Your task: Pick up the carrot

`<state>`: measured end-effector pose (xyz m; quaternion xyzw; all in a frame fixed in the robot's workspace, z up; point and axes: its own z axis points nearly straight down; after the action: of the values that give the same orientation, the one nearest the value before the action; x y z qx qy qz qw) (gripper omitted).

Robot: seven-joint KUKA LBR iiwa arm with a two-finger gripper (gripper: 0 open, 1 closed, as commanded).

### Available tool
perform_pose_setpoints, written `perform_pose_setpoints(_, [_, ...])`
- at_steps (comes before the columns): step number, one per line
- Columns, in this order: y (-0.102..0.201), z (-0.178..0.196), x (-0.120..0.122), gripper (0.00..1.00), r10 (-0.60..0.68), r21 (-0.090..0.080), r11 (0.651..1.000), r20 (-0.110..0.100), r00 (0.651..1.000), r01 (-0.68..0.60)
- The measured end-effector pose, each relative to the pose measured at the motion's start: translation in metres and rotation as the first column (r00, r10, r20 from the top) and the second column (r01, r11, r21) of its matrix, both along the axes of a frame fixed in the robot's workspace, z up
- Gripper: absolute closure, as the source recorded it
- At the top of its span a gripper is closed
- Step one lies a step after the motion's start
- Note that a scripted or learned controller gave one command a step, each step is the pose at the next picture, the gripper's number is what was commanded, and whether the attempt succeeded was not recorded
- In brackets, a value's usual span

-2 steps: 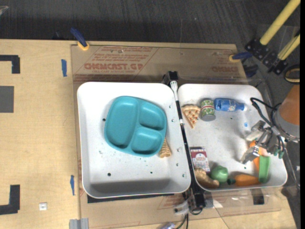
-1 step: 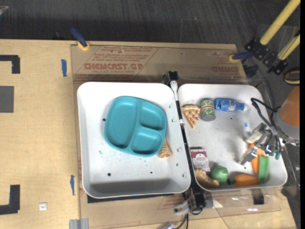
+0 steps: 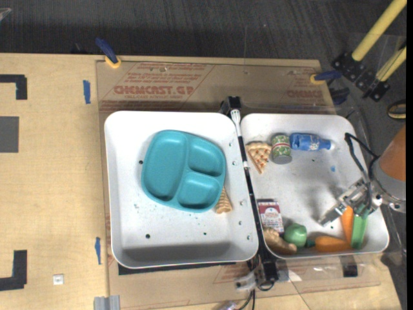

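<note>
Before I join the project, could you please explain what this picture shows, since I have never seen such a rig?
One fixed camera looks down at a slant on a bench with two white bins. The left bin holds a teal divided plate with a waffle cone peeking out beside it. The right bin holds toy food: a waffle piece, a small can, a blue bottle, a small carton, a green apple and two carrots. The robot arm reaches in from the right. Its gripper sits at the upright carrot; whether it grips it, I cannot tell. The other carrot lies flat nearby.
</note>
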<state>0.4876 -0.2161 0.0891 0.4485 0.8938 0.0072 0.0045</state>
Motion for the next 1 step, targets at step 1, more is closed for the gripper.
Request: perform_pose_setpoints(1, [-0.0023, 0.0133, 0.0037, 1.00, 0.001, -0.009, 1.000, 0.012, 1.000, -0.001])
